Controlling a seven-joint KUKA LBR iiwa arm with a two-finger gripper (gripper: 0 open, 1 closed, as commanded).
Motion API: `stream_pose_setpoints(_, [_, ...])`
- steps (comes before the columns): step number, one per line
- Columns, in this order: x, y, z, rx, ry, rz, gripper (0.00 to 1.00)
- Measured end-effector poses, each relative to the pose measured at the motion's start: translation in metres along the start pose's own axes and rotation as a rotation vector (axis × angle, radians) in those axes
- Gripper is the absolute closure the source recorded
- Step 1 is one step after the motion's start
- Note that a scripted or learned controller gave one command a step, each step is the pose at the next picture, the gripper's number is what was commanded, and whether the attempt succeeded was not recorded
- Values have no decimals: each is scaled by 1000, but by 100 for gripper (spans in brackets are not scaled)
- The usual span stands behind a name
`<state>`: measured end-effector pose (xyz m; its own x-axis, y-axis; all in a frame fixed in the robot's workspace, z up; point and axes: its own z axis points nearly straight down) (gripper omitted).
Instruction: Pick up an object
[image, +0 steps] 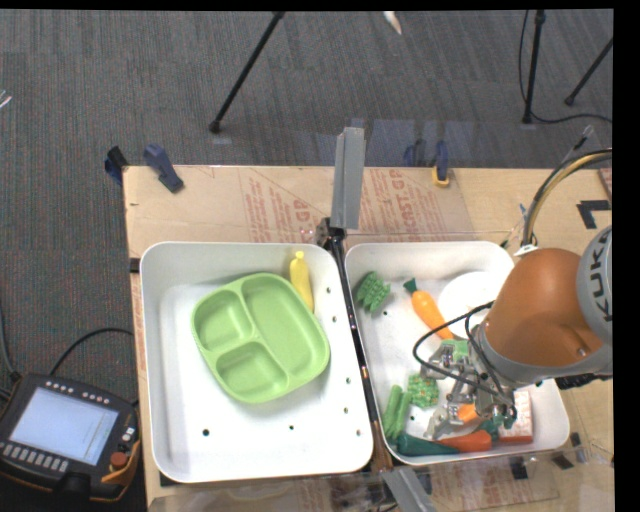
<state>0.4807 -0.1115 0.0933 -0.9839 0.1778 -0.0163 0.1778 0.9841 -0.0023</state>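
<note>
i see the arm (545, 315) bent down over the right bin (455, 250), its jaws low at five o'clock among the toys; i cannot tell their state.

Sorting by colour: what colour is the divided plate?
Light green divided plate, in the camera view.

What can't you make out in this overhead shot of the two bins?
- Pincer: camera view, cables and the arm's orange band crowd it, so open or shut is unclear.
- Toys beneath the pincer in the right bin: partly covered by the wrist; shapes unclear.
- White round item: partly hidden behind the arm.
- Yellow object beside the green tray: too small to identify.
</note>
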Motion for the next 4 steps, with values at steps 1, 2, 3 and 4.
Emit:
stream_pose_setpoints(1, [-3, 3, -11, -1, -9, -8, 100])
stream_pose_setpoints(2, [-2, 3, -10, -1, -6, -9, 0])
stream_pose_setpoints(3, [-1, 6, 2, -5, -2, -157, 0])
stream_pose_setpoints(4, [-1, 14, 1, -5, -8, -323, 0])
